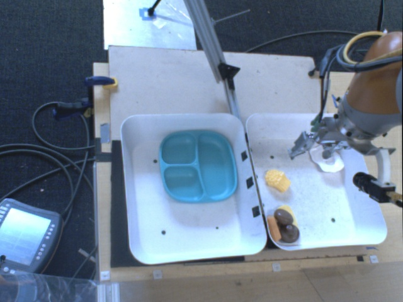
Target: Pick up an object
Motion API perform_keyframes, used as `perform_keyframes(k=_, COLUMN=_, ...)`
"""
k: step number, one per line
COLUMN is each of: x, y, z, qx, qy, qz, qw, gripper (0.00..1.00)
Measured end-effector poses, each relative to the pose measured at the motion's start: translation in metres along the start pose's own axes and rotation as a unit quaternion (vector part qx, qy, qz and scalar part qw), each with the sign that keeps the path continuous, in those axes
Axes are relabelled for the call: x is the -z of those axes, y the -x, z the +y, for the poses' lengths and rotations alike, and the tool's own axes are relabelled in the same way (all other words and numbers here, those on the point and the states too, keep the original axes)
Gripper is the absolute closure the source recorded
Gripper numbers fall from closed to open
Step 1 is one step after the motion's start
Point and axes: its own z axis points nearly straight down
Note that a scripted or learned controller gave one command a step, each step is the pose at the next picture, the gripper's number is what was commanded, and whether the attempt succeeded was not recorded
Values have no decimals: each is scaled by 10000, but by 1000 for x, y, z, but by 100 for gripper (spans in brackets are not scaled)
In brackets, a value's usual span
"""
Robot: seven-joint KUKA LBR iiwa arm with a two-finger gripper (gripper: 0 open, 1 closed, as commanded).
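The right bin [352, 219] holds several small objects. A yellow corn-like piece [277, 181] lies near its left wall. At the front left corner sits a cluster of two brown rounded pieces [286, 225], an orange piece [273, 226] and a small yellow piece [285, 210]. A white object [330, 163] lies towards the back right, partly under the wrist. My gripper [303, 146] hangs over the back of the right bin, pointing left, above and to the right of the corn piece and beside the white object. Nothing shows in its grasp.
The left bin [141, 219] holds a teal divided plate [198, 166]. A grey pole [208, 30] slants down to the wall between the bins. The arm's grey body [371, 106] covers the right bin's back right corner. Cables and a pendant [22, 234] lie left of the bench.
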Motion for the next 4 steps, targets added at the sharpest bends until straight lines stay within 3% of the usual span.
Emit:
perform_keyframes(k=1, x=0, y=0, z=0, qx=-7, qy=3, qz=0, qw=10000, gripper=0)
perform_keyframes(k=3, x=-119, y=-7, z=10, qx=-21, qy=-27, qz=0, qw=10000, gripper=0)
perform_keyframes(k=4, x=-142, y=-7, z=10, qx=-20, qy=-11, qz=-3, qw=10000, gripper=0)
